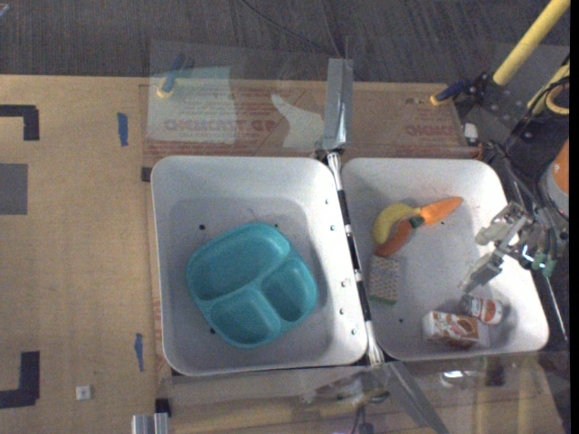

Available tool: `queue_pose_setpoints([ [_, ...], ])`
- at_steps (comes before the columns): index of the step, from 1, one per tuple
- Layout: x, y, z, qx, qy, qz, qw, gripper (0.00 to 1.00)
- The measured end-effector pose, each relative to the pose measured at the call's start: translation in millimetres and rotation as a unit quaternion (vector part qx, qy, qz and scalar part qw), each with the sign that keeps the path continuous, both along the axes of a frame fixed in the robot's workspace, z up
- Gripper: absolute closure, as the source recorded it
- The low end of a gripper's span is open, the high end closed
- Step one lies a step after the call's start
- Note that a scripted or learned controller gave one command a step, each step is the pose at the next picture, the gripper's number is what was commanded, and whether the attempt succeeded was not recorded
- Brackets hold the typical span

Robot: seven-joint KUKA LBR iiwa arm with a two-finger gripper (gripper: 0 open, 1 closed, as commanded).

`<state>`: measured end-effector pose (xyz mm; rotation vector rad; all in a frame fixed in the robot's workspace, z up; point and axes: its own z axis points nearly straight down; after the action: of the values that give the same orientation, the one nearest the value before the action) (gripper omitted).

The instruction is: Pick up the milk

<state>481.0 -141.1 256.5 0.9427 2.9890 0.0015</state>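
The arm is cut off at three o'clock, its gripper point(478, 278) open and holding nothing just above the milk point(463, 325).

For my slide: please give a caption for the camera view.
Claw poised above the milk lying in the right bin.

Even, diffuse overhead light, moderately bright, with soft short shadows under the teal tray point(252, 284) and inside the bin walls. Mild glare on the clear sheet point(237, 107) behind the bins. Overall soft and low-res; gripper point(493, 253) area slightly blurred, top floor dim.
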Motion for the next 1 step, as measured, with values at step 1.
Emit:
queue_pose_setpoints([
  [1, -0.2, -19.4, -125.9, 0.0010, 0.002, -0.089, 0.9960, 0.00],
])
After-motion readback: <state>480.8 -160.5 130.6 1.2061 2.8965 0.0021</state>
